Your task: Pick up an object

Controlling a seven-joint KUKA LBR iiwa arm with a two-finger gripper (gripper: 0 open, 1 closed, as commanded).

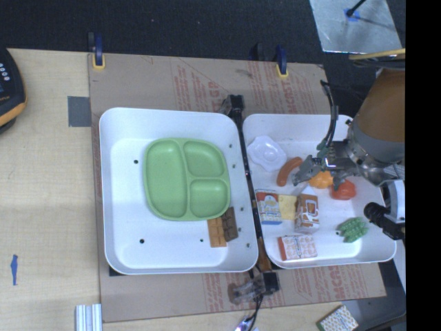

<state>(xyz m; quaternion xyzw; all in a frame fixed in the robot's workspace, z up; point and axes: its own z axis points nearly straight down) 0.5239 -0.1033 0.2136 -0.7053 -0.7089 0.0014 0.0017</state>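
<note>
The right bin [275, 124] holds several toy foods. My gripper [318, 179] is low over its middle right, open, with one grey finger [303, 174] to the left and the other to the right of a small orange piece [321, 181]. That piece lies between the fingers on the bin floor. Just left of it is an orange-red sausage [289, 172], and a red piece [344, 190] sits just to its right.
Also in the right bin are a clear wrapper [265, 152], small printed cartons [269, 207] [307, 212] [298, 247] and a green piece [353, 229]. The left bin [117, 205] holds a green divided plate [186, 178] and brown bars [222, 228].
</note>
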